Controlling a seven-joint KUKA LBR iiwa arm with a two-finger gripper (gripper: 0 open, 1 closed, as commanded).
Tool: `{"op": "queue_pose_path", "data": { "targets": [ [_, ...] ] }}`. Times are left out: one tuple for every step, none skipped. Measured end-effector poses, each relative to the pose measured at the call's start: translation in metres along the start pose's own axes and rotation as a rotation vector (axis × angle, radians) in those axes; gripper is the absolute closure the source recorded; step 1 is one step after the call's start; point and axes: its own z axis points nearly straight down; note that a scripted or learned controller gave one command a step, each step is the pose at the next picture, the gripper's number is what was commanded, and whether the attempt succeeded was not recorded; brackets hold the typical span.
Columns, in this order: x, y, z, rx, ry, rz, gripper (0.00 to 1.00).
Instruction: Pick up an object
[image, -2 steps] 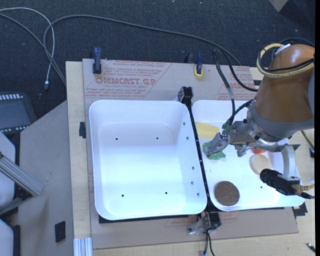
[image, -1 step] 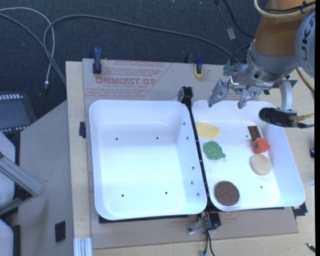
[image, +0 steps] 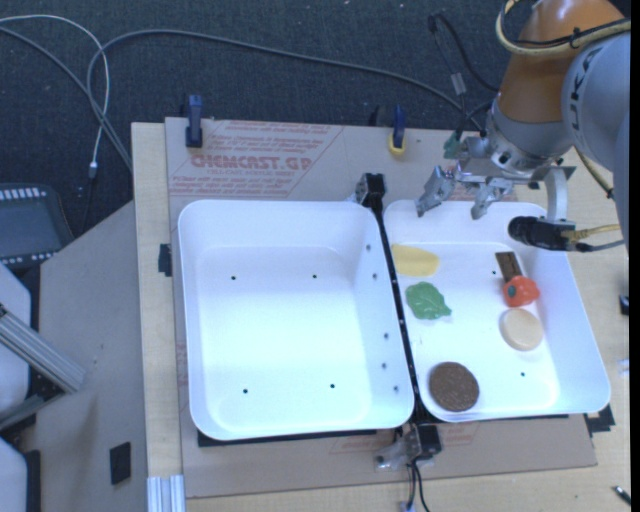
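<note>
Objects for the pick all sit in the right bin (image: 590, 375), and from my seat I count five of them. Nearest the divider at the far side lies a flat, pale yellow piece (image: 415, 262), rounded at one end; just in front of it is a green lumpy piece (image: 428, 301) with an uneven outline, close to the yellow one but apart from it. Toward the near edge rests a brown disc (image: 454, 386), dark and speckled, round and flat. On the bin's right side I see a small orange-red piece (image: 520, 291) touching a short brown block (image: 508, 265) behind it, and just in front of those a cream-coloured round piece (image: 521, 329), smooth and pale. The left bin (image: 190, 330) stands beside it, the two rims meeting along the middle. The gripper (image: 458, 194) hangs over the far rim of the right bin, above the bare floor behind the yellow piece, with its two fingers spread apart and nothing between them. I can see the orange band (image: 540, 90) above the wrist at the upper right. Both bins rest on a board (image: 255, 155) with red printed lettering, clamped at its far edge.
</note>
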Motion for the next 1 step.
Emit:
{"op": "queue_pose_path", "data": {
  "targets": [
    [0.0797,-0.014,0.036,-0.005,0.002,-0.009,0.0]
  ]
}}
